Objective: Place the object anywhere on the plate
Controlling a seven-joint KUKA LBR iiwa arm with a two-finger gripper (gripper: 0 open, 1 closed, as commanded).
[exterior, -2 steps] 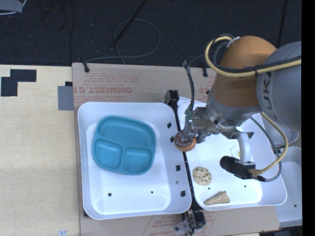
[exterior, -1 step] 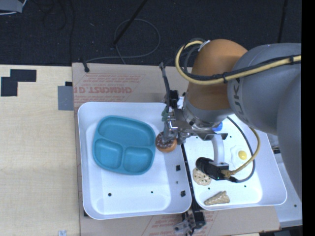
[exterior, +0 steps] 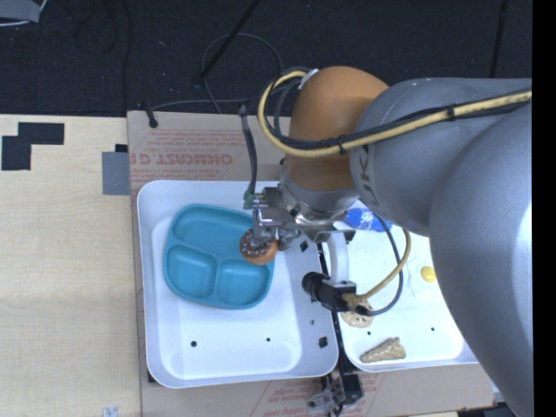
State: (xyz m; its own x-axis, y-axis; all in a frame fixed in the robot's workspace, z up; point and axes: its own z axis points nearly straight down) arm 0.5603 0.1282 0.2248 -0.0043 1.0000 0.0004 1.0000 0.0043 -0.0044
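**Donut at the plate's right rim**

We are seeing the claw (exterior: pixel 259 233) hanging over the right edge of the blue divided plate (exterior: pixel 208 259), which is lying in the left white bin (exterior: pixel 226 354). A small brown donut (exterior: pixel 257 249) is sitting right under the claw's tip, overlapping the plate's rim. We are unable to tell whether the claw is open, closed or gripping it. The donut is round, so we are reading no long axis or heading. In the right bin (exterior: pixel 434 346) a tan cone-shaped piece (exterior: pixel 383 350) is lying with its tip pointing left, near a small yellow item (exterior: pixel 427 274).
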